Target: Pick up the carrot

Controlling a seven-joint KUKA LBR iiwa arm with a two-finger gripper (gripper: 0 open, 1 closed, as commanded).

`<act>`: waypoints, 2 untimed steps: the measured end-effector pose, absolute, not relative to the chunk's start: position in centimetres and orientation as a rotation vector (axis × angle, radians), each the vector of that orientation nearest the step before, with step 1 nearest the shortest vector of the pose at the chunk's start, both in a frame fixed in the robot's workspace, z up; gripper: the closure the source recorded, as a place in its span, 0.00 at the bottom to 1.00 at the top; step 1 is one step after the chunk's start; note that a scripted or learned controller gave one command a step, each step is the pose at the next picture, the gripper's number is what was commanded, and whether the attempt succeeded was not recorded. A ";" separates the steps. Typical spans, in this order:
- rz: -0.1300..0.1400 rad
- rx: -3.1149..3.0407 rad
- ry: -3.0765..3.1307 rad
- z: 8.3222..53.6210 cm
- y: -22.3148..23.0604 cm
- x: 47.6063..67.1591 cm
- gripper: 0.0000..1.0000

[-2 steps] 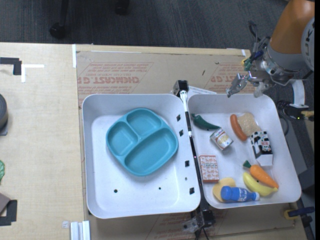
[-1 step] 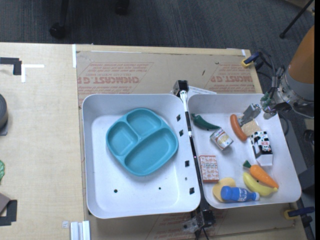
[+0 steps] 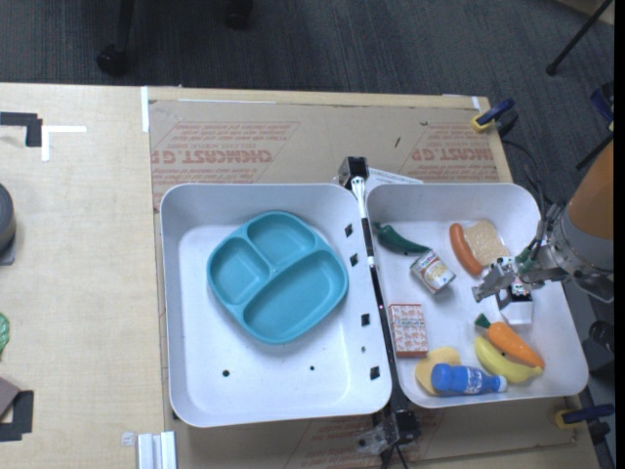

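The small orange plastic carrot with a green top (image 3: 512,343) lies near the front right corner of the right-hand shallow white bin (image 3: 459,195), resting against a yellow plastic banana (image 3: 500,360). Just above it hangs the arm's two-finger gripper (image 3: 504,283); whether its fingers are apart or together I cannot tell. A blue bottle with a white label (image 3: 467,380) lies beside the banana, its writing too small to read, as is the print on the little red box (image 3: 408,328). The cardboard sheet under the bins (image 3: 244,149) bears red lettering, seen upside down and unclear.

Orange carrot (image 3: 515,345) (atop banana (image 3: 503,360))
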State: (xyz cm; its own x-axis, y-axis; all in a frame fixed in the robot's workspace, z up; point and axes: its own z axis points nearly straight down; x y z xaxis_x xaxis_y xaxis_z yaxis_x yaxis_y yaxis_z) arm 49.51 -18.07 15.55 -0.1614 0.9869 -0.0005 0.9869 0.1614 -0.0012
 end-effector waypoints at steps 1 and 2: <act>-0.015 -1.794 -2.615 10.9 -18.1 48.8 0.00; -0.002 -1.048 -2.968 9.3 -17.5 48.1 0.00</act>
